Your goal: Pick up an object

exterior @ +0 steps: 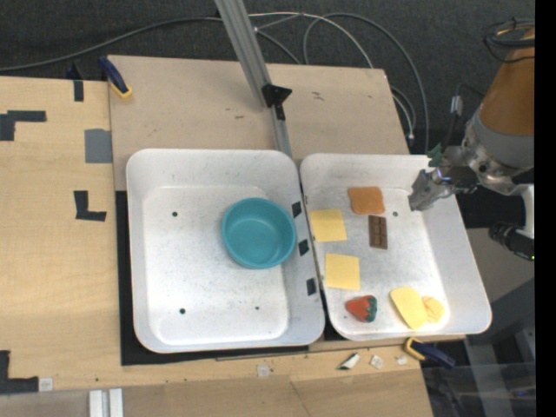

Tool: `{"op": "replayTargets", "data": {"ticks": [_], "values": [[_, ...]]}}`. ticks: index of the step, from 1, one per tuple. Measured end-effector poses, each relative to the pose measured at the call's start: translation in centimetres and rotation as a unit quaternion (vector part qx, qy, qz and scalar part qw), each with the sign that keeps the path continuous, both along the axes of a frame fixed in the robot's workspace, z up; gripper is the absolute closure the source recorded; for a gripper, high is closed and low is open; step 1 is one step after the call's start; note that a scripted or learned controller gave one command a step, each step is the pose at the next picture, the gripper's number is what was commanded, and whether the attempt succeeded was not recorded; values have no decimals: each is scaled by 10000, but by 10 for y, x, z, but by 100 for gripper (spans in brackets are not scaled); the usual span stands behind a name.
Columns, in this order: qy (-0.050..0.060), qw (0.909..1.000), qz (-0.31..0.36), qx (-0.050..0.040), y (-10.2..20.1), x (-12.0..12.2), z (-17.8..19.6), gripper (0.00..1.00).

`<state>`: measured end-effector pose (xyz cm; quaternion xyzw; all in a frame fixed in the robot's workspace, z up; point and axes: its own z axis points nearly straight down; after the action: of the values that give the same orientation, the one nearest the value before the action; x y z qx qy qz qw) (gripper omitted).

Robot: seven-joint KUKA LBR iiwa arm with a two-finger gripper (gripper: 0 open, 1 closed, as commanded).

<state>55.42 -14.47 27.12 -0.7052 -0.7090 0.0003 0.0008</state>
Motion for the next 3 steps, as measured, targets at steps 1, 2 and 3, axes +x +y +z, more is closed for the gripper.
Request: {"op": "replayTargets", "data": {"ticks": [1,2,3], "values": [[4,10000,4,3,53,0,-15,100],[13,10000,3,3,103,7,-33,100],[1,10000,13,5,158,10,-30,100]]}}
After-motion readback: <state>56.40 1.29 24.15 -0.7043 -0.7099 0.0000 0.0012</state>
